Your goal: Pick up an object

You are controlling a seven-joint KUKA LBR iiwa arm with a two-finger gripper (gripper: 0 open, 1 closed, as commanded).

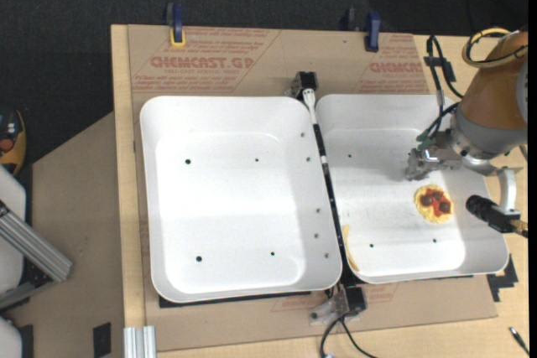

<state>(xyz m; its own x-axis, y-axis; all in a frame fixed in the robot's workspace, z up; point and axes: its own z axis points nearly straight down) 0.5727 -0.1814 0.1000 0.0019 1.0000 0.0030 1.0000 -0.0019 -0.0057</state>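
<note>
Progress: we judge the pick not yet made; the small yellow object with red spots (434, 204) lies on the floor of the right bin (369, 256), toward its front right part.
Left to do: we must bring the gripper (417, 168) onto the object, take hold and lift.
Arm pose: we see the arm (495, 109) reaching in over the right bin's right rim, wrist bent down.
Gripper place: just behind and left of the object, apart from it.
Claw: we cannot tell its state.
</note>
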